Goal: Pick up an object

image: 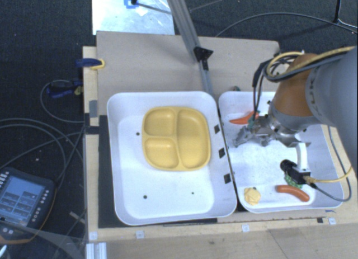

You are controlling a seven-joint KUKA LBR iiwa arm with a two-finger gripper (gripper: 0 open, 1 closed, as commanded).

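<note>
**Claw low over the right bin, objects scattered around it**

We see the grey arm with its orange band (291,93) reaching in from the right, bent over the right-hand shallow white bin (235,165). Its claw (246,136) sits low in the upper left part of that bin, the metal fingers pointing toward the bin's left wall. We cannot tell how far apart the fingers stand, and we see nothing clearly held between them.

Just above the claw lies a small orange carrot-shaped piece (241,119), partly tucked under the wrist. Near the bin's front edge we spot a pale yellow lumpy object (253,196) in the left corner, and to its right a long orange-red sausage-shaped piece (293,192). Both lie well apart from the claw.

In the left-hand white bin (126,196) rests a yellow plastic divided plate (176,138) with three compartments, sitting toward the back. Both bins stand side by side on the tan board surface (151,62).
</note>
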